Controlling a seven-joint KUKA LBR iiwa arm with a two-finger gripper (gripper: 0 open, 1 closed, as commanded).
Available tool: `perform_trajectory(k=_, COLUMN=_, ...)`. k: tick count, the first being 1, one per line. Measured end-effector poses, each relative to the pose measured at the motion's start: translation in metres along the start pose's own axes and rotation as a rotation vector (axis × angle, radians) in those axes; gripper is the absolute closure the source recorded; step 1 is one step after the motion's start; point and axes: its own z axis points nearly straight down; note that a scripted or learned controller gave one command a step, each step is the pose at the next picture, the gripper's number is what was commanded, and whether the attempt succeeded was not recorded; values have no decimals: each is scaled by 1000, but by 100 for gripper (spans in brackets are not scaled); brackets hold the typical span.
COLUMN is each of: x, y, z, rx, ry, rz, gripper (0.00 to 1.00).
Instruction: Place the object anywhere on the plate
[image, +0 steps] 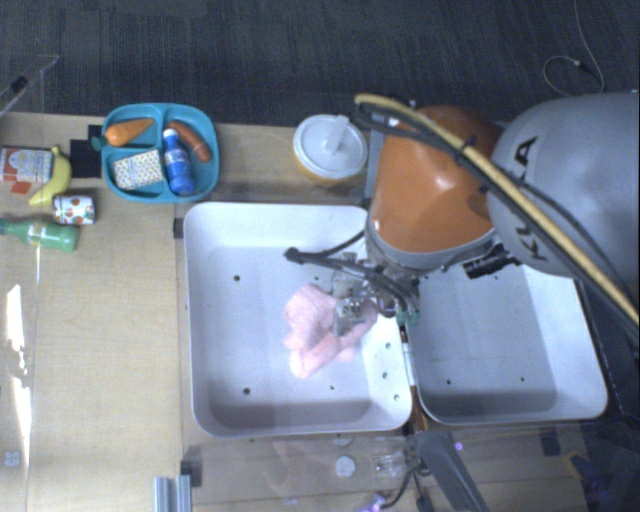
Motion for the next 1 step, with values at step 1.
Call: perform_trajectory(k=1, x=0, y=0, z=0, rx=0, ry=0, rz=0, gripper=0)
